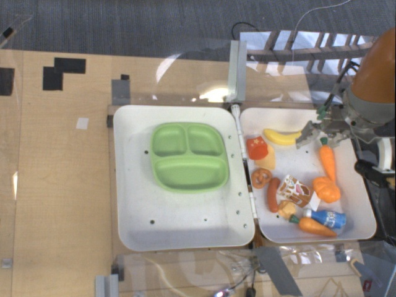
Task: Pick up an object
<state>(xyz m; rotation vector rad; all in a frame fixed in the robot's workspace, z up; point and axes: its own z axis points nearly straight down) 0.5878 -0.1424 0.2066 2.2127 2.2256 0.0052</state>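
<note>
My gripper (322,135) hangs over the upper right part of the right bin (365,228), fingers open and nothing held between them. Just below it lies an orange carrot (327,161), whose green top sits close under the fingers. A yellow banana (281,137) lies just to the gripper's left. Further down the bin are an orange fruit (327,189), a printed carton (294,192), a brown sausage (273,196), a pretzel (260,177), a red block (257,148), a blue bottle (328,218) and a second carrot (315,227).
The left bin (133,184) holds a green divided plate (188,156). A metal divider (242,166) separates the two bins. The arm's orange band (376,73) and grey wrist come in from the right above the bin's far corner.
</note>
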